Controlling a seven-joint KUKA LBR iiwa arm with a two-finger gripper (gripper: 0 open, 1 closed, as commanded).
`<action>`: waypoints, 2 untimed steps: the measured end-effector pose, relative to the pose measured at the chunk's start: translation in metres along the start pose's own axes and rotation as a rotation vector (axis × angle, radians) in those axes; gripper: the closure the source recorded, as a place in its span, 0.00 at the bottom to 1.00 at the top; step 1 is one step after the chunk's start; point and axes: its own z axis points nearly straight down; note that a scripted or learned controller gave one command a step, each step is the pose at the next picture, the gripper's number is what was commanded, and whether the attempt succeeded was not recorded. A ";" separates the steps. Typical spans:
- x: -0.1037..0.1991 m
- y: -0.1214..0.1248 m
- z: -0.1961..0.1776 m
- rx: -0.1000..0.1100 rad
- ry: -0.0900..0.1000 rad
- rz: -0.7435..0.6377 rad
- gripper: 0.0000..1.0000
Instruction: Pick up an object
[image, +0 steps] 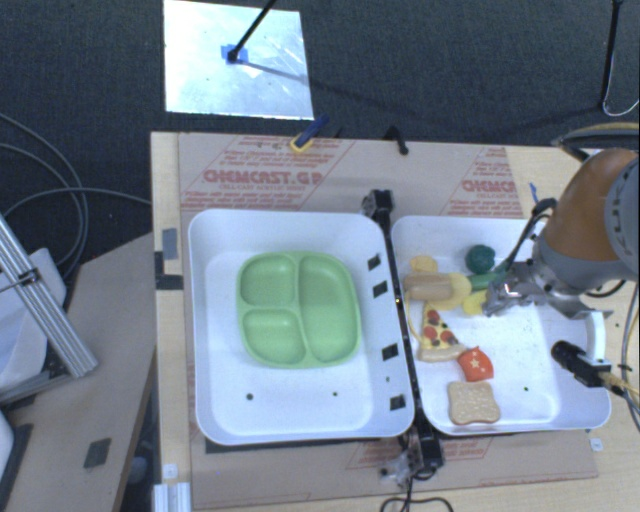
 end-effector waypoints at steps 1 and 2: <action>0.003 -0.001 0.000 0.002 0.002 -0.002 0.00; 0.019 -0.060 0.028 -0.010 0.001 0.002 0.00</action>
